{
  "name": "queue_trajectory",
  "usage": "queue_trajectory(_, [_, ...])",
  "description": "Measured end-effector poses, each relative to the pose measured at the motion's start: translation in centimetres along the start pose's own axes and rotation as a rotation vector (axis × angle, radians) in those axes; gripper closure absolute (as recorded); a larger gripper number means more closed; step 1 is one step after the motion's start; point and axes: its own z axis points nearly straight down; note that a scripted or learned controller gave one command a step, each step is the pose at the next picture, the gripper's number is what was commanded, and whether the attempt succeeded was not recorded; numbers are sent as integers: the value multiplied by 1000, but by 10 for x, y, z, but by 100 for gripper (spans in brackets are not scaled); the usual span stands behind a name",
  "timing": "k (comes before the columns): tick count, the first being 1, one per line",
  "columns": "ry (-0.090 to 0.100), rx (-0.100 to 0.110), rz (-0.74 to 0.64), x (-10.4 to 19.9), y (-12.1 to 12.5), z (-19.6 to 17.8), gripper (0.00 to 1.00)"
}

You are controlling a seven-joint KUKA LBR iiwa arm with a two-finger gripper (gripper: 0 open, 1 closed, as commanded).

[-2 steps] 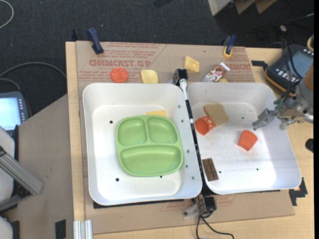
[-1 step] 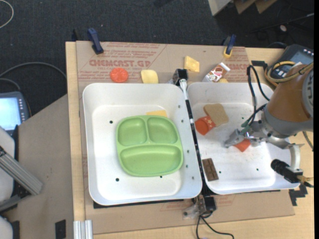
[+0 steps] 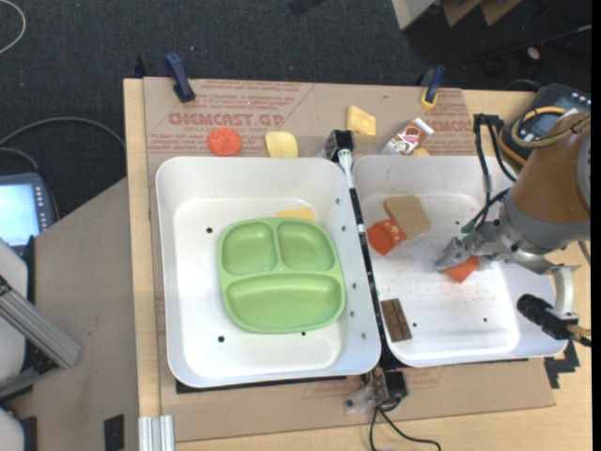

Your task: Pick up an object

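White bins point(image 3: 188, 346), two; one green tray point(image 3: 280, 275).

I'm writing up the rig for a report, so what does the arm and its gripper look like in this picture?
The arm has a wide orange band over a rounded grey wrist section, with more grey housing above near the view's edge. Black cables loop alongside it. The gripper is a small metallic grey assembly at the tip. No markings are legible.
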Motion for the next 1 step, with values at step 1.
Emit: queue_trajectory(1, [4, 6, -5, 77, -10, 10, 100])
